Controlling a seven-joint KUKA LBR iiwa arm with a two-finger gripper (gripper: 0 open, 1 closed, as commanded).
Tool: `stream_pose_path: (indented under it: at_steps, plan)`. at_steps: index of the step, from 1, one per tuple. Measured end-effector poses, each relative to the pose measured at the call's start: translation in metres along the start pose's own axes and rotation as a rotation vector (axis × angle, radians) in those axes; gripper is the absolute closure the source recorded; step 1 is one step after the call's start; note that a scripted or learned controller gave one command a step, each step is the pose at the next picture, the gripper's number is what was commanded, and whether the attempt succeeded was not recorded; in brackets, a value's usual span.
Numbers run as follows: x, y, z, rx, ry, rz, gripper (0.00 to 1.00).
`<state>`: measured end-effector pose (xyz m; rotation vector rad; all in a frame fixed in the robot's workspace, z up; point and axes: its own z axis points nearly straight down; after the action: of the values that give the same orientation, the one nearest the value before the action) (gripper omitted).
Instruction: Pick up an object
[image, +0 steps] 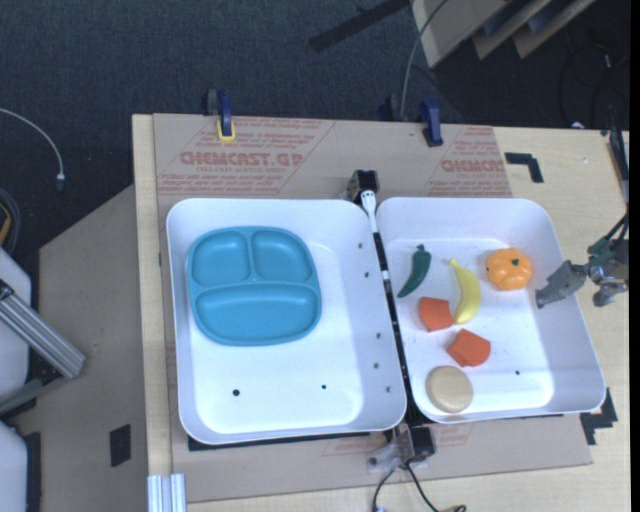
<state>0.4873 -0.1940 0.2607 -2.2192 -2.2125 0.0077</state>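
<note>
While my hand (578, 283) hangs at the right bin's (535, 395) three o'clock rim (fingers spread, holding nothing), the orange (508, 269) sits just beside it, at nine o'clock, with the banana (464, 291) beyond.

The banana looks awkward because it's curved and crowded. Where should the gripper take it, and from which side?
Probably from above, across the narrow middle of the banana, fingers closing left-right. It lies flat and runs roughly lengthwise up the right bin; the orange-red block sits against its lower left, so grip slightly above that.
</note>
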Motion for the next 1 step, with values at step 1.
stream_pose_path:
  at_steps: [1]
  plan:
    - [0.0004,0.0021,-0.0046,-0.010,-0.003,-0.003,0.00]
